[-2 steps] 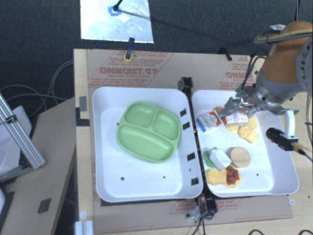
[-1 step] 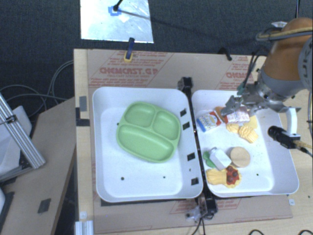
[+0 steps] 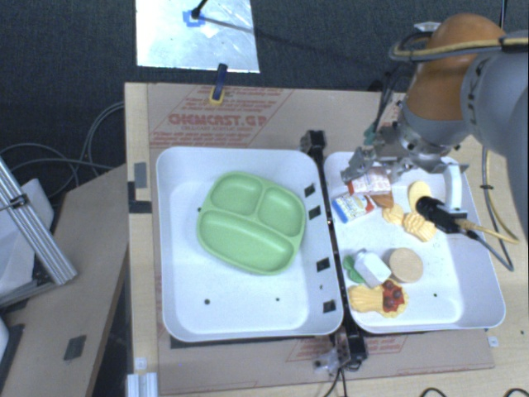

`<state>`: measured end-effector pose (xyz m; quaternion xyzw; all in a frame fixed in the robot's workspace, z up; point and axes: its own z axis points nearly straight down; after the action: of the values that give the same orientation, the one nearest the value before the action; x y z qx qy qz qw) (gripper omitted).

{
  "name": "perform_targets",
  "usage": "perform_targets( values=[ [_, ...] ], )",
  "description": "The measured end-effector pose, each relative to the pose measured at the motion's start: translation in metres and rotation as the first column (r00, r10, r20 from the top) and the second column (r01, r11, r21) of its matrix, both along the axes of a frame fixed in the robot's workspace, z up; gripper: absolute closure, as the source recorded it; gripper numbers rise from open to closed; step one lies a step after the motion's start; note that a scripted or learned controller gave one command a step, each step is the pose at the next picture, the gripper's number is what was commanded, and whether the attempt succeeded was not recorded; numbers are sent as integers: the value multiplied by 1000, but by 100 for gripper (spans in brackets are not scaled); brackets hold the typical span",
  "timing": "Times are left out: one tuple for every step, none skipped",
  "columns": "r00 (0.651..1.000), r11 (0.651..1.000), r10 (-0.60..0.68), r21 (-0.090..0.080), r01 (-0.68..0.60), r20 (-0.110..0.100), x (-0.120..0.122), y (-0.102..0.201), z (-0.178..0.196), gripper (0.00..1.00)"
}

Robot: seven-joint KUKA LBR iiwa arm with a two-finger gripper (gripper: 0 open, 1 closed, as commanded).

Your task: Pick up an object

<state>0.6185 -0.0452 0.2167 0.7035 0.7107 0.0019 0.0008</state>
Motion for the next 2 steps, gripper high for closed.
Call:
perform_targets(
  values=[
    [1000, 1000, -1, 0, 1, 0, 28, 37, 2, 100],
    [1000, 1000, -10, -2, 10, 0, 32, 16, 7, 100]
  ],
)
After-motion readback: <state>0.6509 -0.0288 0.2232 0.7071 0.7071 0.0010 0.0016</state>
